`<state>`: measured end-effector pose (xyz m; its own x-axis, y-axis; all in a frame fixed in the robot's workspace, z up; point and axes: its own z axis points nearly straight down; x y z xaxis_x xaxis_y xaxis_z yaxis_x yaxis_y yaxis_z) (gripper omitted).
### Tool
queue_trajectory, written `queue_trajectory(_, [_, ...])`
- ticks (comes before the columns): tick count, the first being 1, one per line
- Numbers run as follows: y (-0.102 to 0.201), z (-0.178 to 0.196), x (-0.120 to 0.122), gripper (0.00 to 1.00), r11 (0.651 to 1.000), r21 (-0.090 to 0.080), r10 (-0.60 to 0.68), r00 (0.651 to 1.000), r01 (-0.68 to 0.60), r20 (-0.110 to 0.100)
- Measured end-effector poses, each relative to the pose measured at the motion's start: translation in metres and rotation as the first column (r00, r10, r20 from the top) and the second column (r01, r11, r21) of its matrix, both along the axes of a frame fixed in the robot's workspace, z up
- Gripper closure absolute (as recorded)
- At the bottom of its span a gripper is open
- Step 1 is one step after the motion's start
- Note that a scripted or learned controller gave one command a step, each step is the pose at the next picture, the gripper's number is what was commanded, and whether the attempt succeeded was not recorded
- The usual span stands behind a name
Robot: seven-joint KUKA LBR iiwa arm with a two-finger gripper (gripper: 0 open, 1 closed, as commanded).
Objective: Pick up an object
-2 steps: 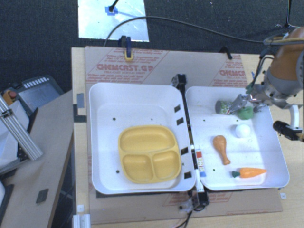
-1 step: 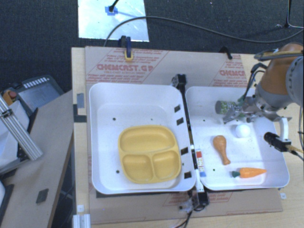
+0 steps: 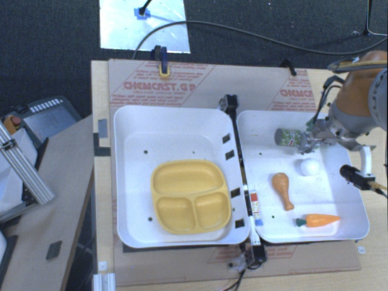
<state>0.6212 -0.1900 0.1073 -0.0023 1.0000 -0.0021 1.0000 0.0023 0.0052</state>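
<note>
In the right bin (image 3: 267,229) lie a brown drumstick (image 3: 282,189), an orange carrot with a green end (image 3: 320,220), a white ball (image 3: 310,167) and a green-labelled can on its side (image 3: 288,137). My gripper (image 3: 308,144) hangs low at the back right of this bin, just right of the can and just above the white ball. The can's right end sits against the gripper.
The left bin (image 3: 130,180) holds a yellow divided plate (image 3: 190,195). A black divider with clips (image 3: 233,156) runs between the bins. The grey arm with its orange band (image 3: 357,96) comes in from the right, and a black knob (image 3: 353,176) sticks out over the right bin's edge.
</note>
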Motion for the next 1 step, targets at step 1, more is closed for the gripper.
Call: queue_trajectory(1, [0.0086, 0.0601, 0.0052, 1.0, 1.0, 0.0, 0.003, 1.0, -0.003, 0.003])
